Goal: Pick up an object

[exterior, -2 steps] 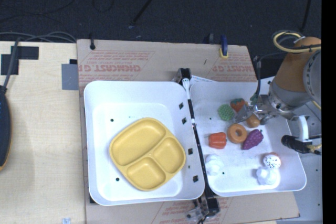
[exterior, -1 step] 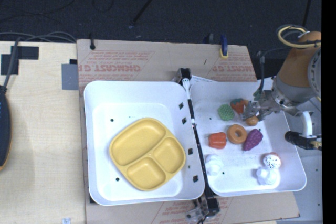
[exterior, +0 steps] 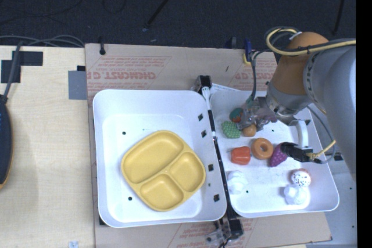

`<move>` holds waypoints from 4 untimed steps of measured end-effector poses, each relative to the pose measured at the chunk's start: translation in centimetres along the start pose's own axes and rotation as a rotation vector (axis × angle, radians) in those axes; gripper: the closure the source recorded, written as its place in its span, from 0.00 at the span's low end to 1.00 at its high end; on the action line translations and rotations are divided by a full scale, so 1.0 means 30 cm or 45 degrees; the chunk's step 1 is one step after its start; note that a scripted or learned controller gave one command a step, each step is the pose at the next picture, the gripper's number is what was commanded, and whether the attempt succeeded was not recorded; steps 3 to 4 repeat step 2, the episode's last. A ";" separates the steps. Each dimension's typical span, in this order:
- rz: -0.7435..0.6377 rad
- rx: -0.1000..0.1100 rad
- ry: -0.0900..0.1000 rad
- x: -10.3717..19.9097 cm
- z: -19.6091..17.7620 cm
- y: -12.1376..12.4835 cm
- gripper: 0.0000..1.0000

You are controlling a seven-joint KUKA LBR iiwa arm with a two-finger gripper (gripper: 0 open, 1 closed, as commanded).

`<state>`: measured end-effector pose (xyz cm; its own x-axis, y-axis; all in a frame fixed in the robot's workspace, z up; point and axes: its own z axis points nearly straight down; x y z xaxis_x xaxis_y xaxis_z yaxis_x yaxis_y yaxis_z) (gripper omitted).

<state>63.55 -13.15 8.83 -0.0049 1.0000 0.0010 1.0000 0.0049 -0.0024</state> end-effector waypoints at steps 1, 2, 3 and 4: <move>-0.008 -0.013 0.005 0.364 -0.355 -0.024 1.00; 0.001 -0.002 0.002 0.509 -0.387 0.031 1.00; 0.001 -0.002 0.002 0.509 -0.387 0.031 1.00; 0.001 -0.002 0.002 0.509 -0.387 0.031 1.00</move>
